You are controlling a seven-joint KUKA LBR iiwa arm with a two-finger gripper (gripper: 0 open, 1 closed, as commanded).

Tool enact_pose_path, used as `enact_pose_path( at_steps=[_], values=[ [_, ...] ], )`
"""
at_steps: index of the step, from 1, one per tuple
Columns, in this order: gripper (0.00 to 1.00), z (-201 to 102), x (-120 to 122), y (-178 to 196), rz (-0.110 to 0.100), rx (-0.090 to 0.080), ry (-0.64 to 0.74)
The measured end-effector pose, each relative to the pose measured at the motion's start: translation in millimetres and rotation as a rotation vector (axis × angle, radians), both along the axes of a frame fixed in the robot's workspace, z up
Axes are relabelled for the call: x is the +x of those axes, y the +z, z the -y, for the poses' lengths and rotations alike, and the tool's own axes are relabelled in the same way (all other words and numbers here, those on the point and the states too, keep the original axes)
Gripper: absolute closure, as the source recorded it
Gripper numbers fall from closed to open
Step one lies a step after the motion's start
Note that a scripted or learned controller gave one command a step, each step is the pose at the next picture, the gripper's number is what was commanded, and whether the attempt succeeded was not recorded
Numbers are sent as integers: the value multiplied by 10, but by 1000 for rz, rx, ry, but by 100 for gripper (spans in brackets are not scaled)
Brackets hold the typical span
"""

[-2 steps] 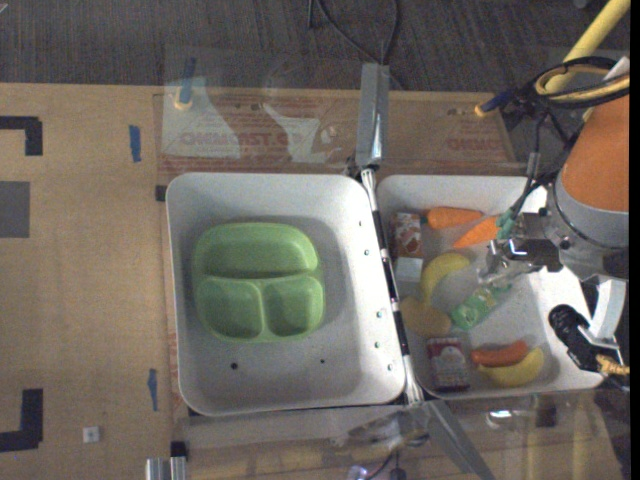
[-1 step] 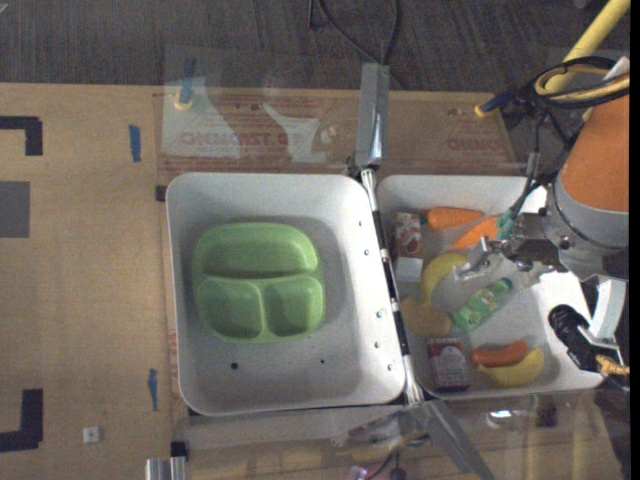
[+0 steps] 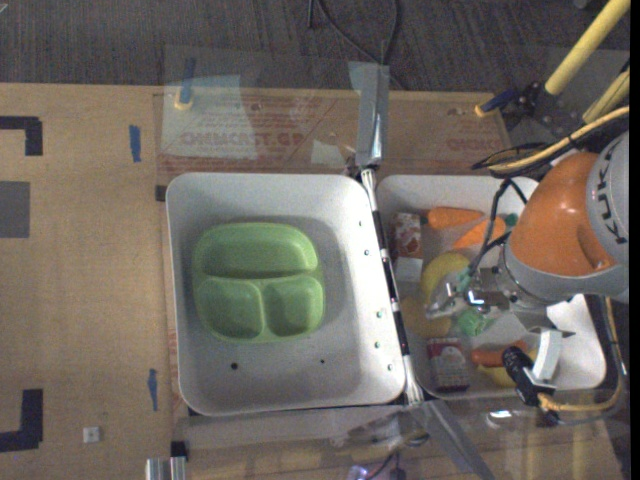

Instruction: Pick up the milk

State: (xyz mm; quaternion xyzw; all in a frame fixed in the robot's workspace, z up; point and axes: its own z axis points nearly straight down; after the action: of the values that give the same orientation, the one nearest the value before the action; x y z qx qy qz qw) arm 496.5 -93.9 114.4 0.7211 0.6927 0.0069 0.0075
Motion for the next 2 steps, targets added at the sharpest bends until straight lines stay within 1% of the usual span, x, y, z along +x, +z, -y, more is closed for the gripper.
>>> enact_pose_path(
  at_steps=[1,2],
  values=[
    [0,584,-111,619,-21,5,-433],
    [0,379,1,-267,-13,8,-517]
  ],
)
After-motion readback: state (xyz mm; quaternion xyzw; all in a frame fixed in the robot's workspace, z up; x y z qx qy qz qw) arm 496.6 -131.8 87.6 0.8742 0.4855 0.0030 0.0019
